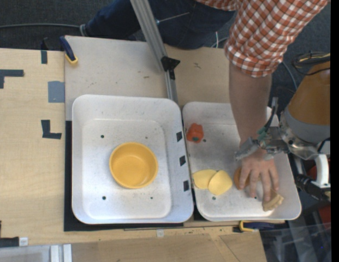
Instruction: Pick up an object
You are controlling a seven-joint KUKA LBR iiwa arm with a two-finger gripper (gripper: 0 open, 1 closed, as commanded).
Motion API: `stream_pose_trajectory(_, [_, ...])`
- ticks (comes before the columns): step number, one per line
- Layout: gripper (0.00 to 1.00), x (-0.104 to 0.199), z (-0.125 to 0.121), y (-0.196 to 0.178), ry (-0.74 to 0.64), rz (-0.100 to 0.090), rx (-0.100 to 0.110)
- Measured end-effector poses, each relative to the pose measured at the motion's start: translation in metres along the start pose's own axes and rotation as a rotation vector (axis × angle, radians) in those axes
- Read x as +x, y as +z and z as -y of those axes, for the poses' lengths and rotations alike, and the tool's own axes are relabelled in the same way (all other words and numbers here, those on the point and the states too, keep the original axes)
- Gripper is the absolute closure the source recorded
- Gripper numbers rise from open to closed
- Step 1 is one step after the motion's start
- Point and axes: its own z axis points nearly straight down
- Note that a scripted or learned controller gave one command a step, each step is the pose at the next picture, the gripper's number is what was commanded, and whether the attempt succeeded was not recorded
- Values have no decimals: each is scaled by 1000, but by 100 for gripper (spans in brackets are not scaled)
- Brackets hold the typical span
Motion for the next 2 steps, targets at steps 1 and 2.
stream_pose_trajectory(1, [0,0,0,0,0,0,0])
stream_pose_trajectory(2, [0,-7,-2,60,2,-1,6])
